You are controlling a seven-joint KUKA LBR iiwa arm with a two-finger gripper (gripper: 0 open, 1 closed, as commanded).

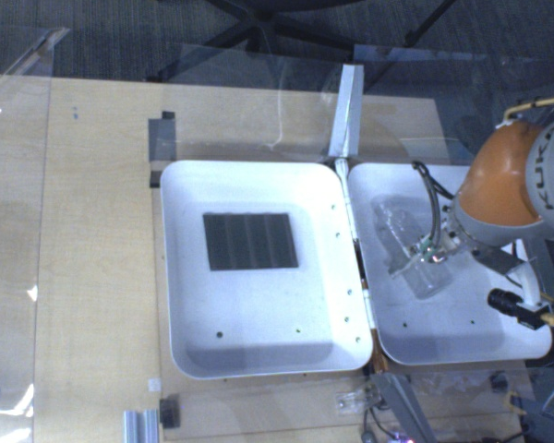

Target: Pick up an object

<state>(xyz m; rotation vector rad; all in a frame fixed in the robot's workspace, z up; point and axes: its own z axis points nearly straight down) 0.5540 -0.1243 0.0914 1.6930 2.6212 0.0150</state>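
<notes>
A dark grey ridged rectangular pad [250, 241] lies flat in the left bin [189, 340], towards its back. In the right bin [471, 340] sits a clear, see-through plastic object [399, 223], hard to make out against the white floor. The gripper [425, 255] hangs low over the middle of the right bin, right at the near edge of that clear object. The grey arm with its orange band [501, 185] reaches in from the right and hides the back right part of the bin.
A metal strip [347, 109] stands behind the seam between the bins. Cables and a black connector [508, 301] trail near the right bin's right side. An office chair base [268, 7] stands beyond the wooden bench [74, 266].
</notes>
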